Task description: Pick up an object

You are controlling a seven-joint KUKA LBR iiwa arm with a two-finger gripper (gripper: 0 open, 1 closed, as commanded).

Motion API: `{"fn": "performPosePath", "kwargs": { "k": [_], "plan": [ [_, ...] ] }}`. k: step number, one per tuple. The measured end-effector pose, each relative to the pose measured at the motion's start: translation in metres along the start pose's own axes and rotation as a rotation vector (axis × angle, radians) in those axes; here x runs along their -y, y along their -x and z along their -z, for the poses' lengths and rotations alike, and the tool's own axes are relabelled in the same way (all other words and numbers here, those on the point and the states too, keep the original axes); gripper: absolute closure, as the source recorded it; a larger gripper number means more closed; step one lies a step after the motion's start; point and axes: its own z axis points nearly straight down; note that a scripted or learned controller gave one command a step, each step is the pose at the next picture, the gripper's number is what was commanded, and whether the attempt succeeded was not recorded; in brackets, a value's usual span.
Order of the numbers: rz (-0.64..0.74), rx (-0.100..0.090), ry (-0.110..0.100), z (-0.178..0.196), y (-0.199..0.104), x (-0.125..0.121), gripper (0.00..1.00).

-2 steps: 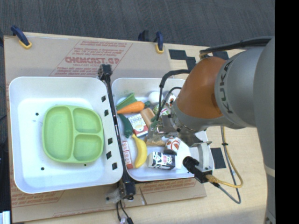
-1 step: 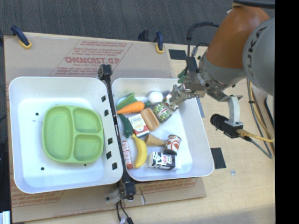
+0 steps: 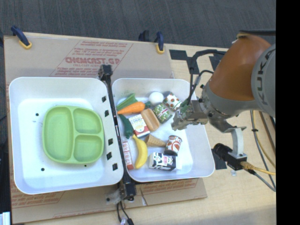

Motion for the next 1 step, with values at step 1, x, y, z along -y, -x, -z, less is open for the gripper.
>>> {"fn": "performPosePath", "kwargs": {
  "k": [1],
  "plan": [
    [0.000, 0.000, -0.002, -0.0518, 0.0406, 0.0072, 1.00]
  ]
}}
